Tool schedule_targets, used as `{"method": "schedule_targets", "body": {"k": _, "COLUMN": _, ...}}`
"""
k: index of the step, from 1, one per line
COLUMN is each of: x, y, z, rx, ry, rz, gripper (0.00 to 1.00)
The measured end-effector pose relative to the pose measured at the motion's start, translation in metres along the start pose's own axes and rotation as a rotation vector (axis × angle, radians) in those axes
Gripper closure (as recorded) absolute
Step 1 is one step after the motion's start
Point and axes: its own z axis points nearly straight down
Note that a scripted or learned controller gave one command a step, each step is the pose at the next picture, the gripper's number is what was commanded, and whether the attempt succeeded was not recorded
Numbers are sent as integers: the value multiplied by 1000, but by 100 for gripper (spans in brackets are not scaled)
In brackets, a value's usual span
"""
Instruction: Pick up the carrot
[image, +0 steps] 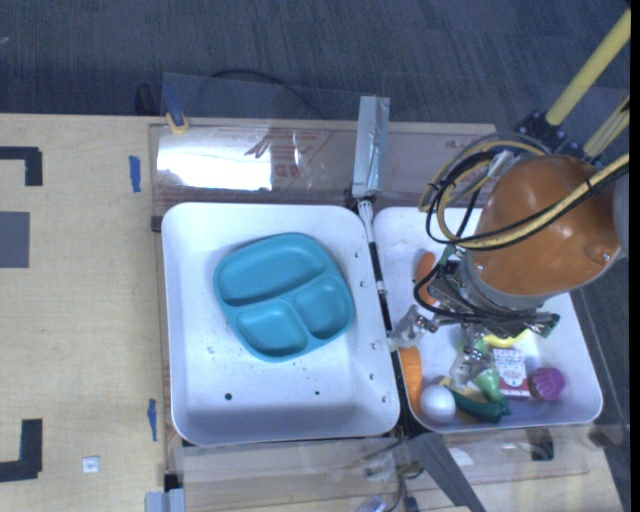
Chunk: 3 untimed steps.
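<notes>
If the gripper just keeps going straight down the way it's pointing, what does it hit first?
Probably the small pile of toy food under the gripper in the right bin, not the carrot off to the side. Depth is hard to judge here.

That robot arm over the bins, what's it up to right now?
The arm hangs over the right bin, its gripper low among a pile of toy food. The carrot lies by that bin's left wall, beside a white egg, and nothing shows it being held. The left bin holds a blue divided plate.
</notes>
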Motion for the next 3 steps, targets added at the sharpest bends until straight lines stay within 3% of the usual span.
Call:
{"method": "schedule_targets", "body": {"k": 1, "x": -23, "y": 30, "z": 0, "rx": 1, "ry": 0, "rz": 32, "gripper": 0}}
{"method": "schedule_targets", "body": {"k": 2, "x": 17, "y": -4, "z": 0, "rx": 3, "ry": -1, "rz": -126, "gripper": 0}}
{"method": "schedule_targets", "body": {"k": 3, "x": 6, "y": -14, "z": -1, "rx": 3, "ry": -3, "rz": 5, "gripper": 0}}
